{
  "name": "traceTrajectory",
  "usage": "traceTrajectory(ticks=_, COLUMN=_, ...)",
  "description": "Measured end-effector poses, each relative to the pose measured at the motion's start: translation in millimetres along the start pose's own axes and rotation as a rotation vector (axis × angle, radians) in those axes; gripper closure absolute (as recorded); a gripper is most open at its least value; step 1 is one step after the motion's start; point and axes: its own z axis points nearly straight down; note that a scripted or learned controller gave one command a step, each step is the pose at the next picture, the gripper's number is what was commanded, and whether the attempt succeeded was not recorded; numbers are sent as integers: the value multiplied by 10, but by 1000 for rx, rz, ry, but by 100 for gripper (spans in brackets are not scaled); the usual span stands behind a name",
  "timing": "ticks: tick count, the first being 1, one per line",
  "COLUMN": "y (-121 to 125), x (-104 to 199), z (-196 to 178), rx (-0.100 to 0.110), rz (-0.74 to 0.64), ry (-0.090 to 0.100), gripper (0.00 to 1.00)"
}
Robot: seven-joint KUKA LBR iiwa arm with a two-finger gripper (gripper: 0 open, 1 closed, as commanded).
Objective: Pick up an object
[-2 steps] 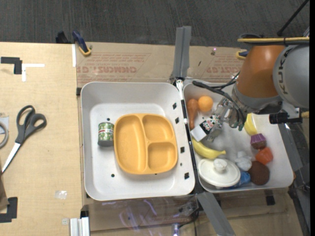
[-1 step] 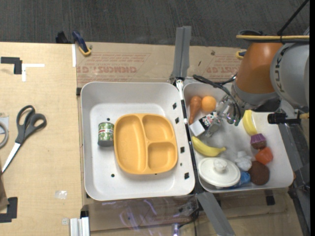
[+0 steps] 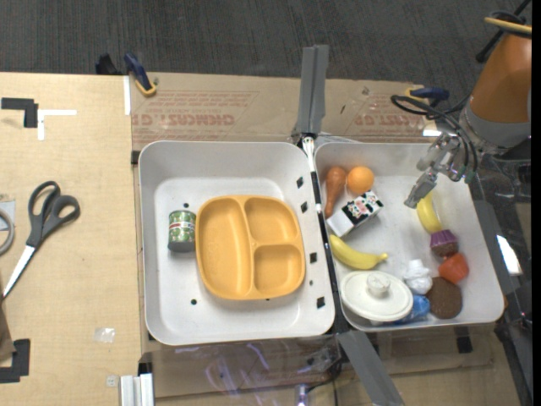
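Camera view: your gripper hovers above the right bin, beside the small banana; jaws' state unreadable, nothing lifted, pick undone.

Glossy yellow plastic divided plate sits in a smooth white plastic bin; bench is matt pale wood.
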Motion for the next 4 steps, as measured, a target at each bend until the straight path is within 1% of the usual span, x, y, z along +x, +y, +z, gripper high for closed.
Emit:
traceTrajectory(ticks=1, y=-195, x=-74, z=502, rx=1, rz=20, ry=2, gripper=0)
traceTrajectory(ticks=2, y=-178, x=-93, z=379, rx=0, rz=16, ry=-6, gripper=100)
traceTrajectory(ticks=3, y=127, x=434, z=-1191, rx=0, rz=44, ry=3, gripper=100)
traceTrajectory(ticks=4, y=-32, x=700, z=505, rx=-1, rz=-158, ry=4, gripper=100)
